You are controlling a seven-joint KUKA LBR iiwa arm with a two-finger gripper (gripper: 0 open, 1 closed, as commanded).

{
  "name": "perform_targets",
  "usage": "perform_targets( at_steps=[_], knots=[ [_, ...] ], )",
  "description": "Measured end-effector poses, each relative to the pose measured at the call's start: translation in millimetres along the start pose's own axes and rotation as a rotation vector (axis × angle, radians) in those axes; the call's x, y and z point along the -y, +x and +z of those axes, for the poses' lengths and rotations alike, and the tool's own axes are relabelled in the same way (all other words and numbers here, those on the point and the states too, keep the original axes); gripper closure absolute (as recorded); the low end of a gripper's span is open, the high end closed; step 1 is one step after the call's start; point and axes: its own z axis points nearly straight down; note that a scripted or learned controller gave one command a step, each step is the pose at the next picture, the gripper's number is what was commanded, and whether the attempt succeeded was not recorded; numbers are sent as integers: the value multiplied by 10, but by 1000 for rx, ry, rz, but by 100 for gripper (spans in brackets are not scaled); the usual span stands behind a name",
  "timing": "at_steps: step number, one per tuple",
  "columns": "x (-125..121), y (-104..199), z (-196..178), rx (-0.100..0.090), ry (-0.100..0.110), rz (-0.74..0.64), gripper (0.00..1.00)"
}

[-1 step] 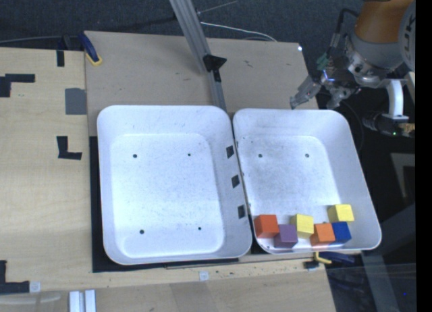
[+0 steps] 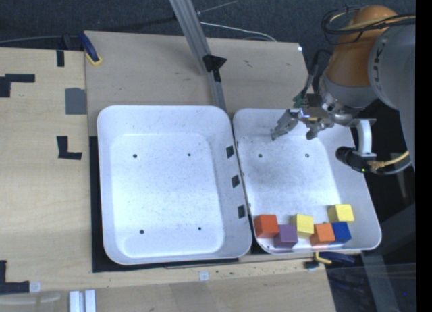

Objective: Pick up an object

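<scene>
Several small blocks lie along the near edge of the right bin (image 2: 307, 169): an orange block (image 2: 266, 225), a purple block (image 2: 288, 235), a yellow block (image 2: 304, 224), a second orange block (image 2: 324, 234), a blue block (image 2: 341, 231) and another yellow block (image 2: 341, 213). My gripper (image 2: 295, 130) hangs over the far end of the right bin, well away from the blocks. Its two fingers are spread apart with nothing between them.
The left bin (image 2: 162, 182) sits beside the right one, joined by black clips (image 2: 235, 180). A slanted metal rail (image 2: 192, 27) runs from the top of the view down to the bins' far edge. The arm's grey body and orange band (image 2: 358, 54) occupy the upper right.
</scene>
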Motion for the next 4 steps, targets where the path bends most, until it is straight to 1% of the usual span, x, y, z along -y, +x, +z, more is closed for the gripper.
perform_targets(
  at_steps=[1, 2, 3, 4],
  knots=[
    [-57, 162, 984, 1, -3, 0, 0],
    [460, 607, -109, 0, -15, -2, 0],
    [761, 559, -424, 1, -11, 2, 0],
    [348, 755, -39, 2, -8, -1, 0]
  ],
)
